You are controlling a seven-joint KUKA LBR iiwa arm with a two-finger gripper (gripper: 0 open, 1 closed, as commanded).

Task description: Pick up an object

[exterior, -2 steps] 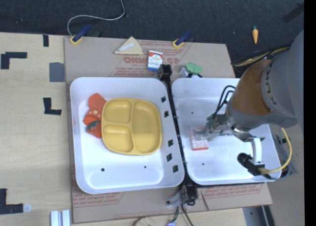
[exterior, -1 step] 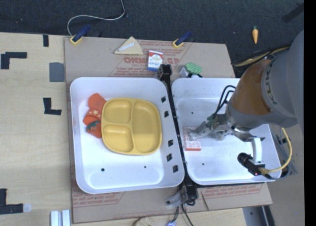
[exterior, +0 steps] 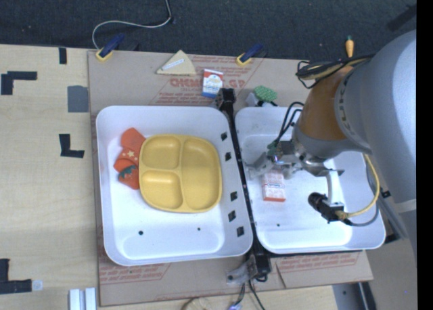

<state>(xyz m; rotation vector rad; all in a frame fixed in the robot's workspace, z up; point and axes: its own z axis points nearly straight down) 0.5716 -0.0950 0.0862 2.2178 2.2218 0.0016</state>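
**Arm low over the right bin**

While the arm (exterior: 352, 109) reaches into the right bin (exterior: 365, 234), its gripper (exterior: 274, 160) sits just above a small carton (exterior: 273, 187); its grip cannot be judged. Left of centre, a yellow plate (exterior: 181, 172) fills the left bin (exterior: 169, 244).

We see two bins side by side on the counter (exterior: 40, 166). In the left bin (exterior: 108, 227) a plate (exterior: 181, 172) lies near the middle, with a toy (exterior: 128, 158) touching it at its 9 o'clock. In the right bin (exterior: 304, 234) a carton (exterior: 274, 187) lies left of centre; the tool (exterior: 281, 160) is at its 12 o'clock, just beside it. Beyond the bins, at 12 o'clock, a wedge (exterior: 178, 63), a box (exterior: 212, 82) and a brush (exterior: 265, 94) sit left to right.
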